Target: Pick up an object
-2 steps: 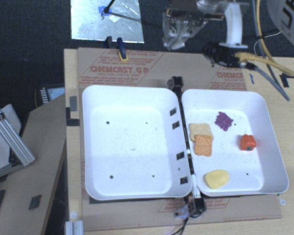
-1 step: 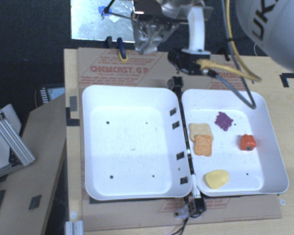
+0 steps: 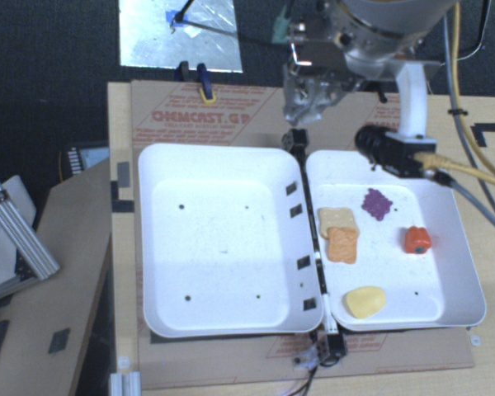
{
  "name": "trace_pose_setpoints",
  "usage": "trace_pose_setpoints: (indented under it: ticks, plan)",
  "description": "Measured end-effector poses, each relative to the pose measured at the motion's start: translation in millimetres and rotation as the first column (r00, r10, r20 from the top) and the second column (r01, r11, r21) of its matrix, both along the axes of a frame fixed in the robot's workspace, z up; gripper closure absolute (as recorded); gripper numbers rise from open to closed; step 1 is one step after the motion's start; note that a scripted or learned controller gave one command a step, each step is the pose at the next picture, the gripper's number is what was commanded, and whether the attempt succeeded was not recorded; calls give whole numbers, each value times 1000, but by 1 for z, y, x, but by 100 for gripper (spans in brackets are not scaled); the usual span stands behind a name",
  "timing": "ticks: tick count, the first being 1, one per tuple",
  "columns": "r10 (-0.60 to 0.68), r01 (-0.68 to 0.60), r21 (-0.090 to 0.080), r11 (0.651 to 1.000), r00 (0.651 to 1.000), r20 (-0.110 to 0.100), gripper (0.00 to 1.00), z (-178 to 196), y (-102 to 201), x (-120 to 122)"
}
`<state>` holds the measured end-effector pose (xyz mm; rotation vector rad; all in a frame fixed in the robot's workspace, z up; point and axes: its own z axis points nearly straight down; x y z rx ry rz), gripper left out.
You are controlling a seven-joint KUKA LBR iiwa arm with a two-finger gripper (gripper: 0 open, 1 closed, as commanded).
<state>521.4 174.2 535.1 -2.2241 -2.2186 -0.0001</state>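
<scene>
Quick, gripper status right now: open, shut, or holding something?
Gripper: cannot be told; it sits above the far edge of the bins, and the purple piece lies in the right bin.

The bench bears two white bins on cardboard.

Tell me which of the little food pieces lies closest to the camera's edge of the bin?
The pale yellow piece, alone at the right bin's near end; the tan, orange, purple and red pieces all lie farther back.

A robotics lab — cabled arm, aluminium framing, taped cardboard bench.
</scene>
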Motion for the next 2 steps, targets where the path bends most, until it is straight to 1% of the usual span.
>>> trace_pose_setpoints:
  ticks: [1, 2]
  plan:
    - [9, -9, 2, 1000, 1000, 5, 100, 0, 56, 42]
    - [6, -6, 1, 1000, 1000, 2, 0, 0, 53, 40]
